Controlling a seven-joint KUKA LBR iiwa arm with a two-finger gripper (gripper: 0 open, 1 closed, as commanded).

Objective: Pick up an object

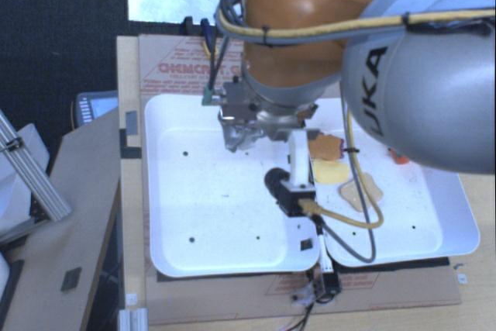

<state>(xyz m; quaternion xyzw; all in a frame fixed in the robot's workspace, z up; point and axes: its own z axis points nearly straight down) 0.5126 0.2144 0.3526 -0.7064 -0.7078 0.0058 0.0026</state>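
Gripper (242,137) hangs low over the far part of the left bin (194,198), close to its back wall. Its fingers are hidden under the wrist, so one cannot tell how wide they stand or if they hold something. Objects lie in the right bin (442,229): an orange-brown piece (327,146), a pale yellow flat piece (332,172) touching it, a beige piece (361,192) nearer, and a small red item (398,159) apart.

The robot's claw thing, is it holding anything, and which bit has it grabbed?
Cannot be told. The gripper hangs over the left white bin, with its tip hidden under the arm. The yellow and orange pieces lie in the right bin.
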